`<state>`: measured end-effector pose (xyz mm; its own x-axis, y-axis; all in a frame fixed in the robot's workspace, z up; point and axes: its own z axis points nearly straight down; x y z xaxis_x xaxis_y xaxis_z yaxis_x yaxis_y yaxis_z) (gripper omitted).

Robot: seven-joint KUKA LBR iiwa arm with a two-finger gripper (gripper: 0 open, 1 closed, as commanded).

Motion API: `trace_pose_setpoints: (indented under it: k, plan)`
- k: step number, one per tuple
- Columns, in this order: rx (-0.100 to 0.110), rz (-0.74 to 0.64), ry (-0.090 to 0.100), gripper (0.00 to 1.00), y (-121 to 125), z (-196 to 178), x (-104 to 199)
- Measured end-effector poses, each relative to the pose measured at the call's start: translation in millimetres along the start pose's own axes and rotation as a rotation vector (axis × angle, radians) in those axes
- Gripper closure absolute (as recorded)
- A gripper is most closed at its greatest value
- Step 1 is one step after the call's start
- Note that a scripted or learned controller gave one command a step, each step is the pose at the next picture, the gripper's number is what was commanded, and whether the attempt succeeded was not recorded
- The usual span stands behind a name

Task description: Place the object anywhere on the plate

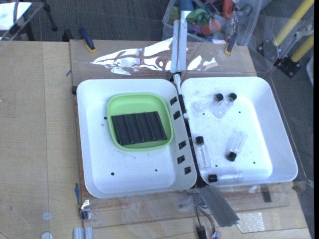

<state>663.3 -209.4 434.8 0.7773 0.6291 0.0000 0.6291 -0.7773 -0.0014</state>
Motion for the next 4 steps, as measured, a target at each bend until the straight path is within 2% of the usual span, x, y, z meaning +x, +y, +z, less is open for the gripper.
trace_pose_setpoints:
  k: [1, 2, 3, 4]
  plan:
    - [0.000, -0.055, -0.002, 0.00, 6.3, 0.1, -8.7]
    - [0.002, 0.045, -0.002, 0.00, -4.6, 114.8, -0.5]
    - [-0.003, 0.147, 0.001, 0.00, 0.2, -1.5, -7.8]
    - [-0.003, 0.212, 0.001, 0.00, 7.2, 0.5, -8.8]
